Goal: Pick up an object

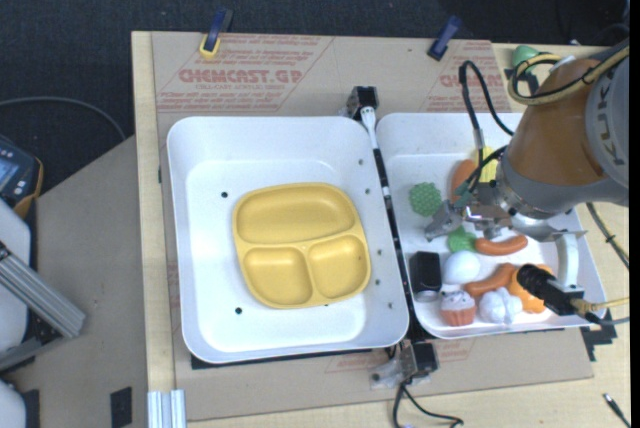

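The grey arm with its orange band reaches in from the right and hangs low over the right-hand shallow white bin (pixel 400 131), its end effector (pixel 462 219) down among a small crowd of toy food. Whether the end effector is open, closed or gripping something I cannot tell; the wrist and the clutter cover that part.

The task names no particular object, so the candidate is judged by nearness. Closest is the orange-red sausage-shaped toy (pixel 499 243), which lies just beside the end effector, a little toward the near rim of the bin and to its right. Its long axis runs roughly left to right across the view, so a grasp across its short width looks the sensible approach. A small green round piece (pixel 461 241) sits just left of the sausage, touching or nearly touching it, and it could be pinched by mistake.

Other options sit near: a green knobbly ball (pixel 426 198) to the left of the end effector, a white egg-like ball (pixel 462 267) nearer the front, a black rectangular block (pixel 426 271) beside it, and a pink cupcake toy (pixel 458 306) at the front rim. All of them lie packed close together.

The left-hand white bin (pixel 190 216) holds a yellow divided plastic plate (pixel 300 244), well apart from the arm. Both bins rest on the cardboard-covered worktop (pixel 250 71).
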